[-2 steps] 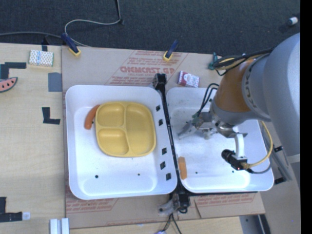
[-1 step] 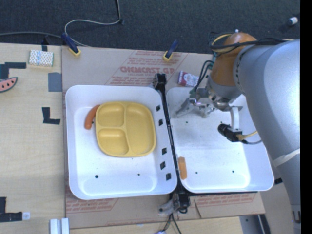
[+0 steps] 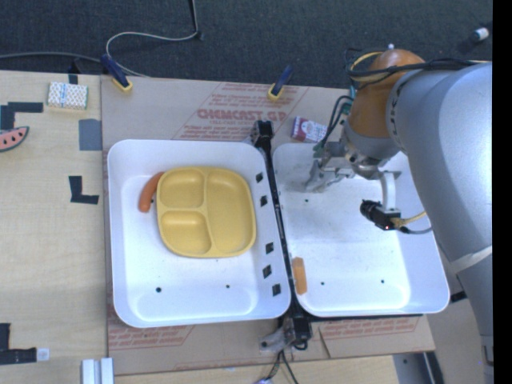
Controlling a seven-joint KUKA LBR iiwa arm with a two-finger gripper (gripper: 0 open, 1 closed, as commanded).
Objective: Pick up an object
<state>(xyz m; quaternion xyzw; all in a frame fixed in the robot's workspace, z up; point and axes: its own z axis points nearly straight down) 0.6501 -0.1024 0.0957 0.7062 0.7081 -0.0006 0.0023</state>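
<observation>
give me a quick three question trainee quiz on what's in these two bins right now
1. True or false: the yellow divided plastic plate lies in the right white bin.
2. Which thing lies against the plate's left edge?
A. a blue clamp
B. an orange carrot-shaped toy
C. a red wrapper
3. Fill in: the arm's tool hangs over the upper part of the ____ bin.

Key
1. False: the plate lies in the left white bin.
2. B. A second small orange stick-shaped piece lies at the right bin's left wall.
3. right
</observation>
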